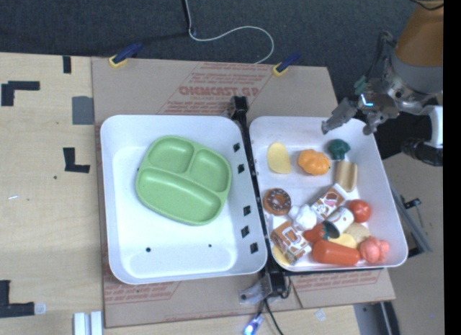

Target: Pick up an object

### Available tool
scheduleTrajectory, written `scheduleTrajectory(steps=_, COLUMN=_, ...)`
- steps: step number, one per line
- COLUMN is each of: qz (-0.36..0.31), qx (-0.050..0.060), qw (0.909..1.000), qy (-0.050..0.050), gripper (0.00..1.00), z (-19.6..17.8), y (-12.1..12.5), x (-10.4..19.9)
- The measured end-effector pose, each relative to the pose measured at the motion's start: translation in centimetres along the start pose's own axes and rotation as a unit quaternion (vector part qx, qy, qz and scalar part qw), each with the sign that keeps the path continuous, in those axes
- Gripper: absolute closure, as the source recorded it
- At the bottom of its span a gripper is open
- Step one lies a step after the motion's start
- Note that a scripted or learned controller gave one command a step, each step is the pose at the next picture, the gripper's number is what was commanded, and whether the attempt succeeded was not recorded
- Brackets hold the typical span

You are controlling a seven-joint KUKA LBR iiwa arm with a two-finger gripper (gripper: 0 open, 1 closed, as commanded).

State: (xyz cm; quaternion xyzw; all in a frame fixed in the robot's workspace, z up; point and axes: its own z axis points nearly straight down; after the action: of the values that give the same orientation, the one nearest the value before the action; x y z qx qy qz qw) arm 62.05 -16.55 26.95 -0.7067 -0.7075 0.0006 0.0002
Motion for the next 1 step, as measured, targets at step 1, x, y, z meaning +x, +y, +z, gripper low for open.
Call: scheduleTrajectory(steps=1, qz=-0.004, qx=-0.006, qw=1.0000, qy=0.001, gripper=0.00, z=-11.08, y=-4.83, x=7.52)
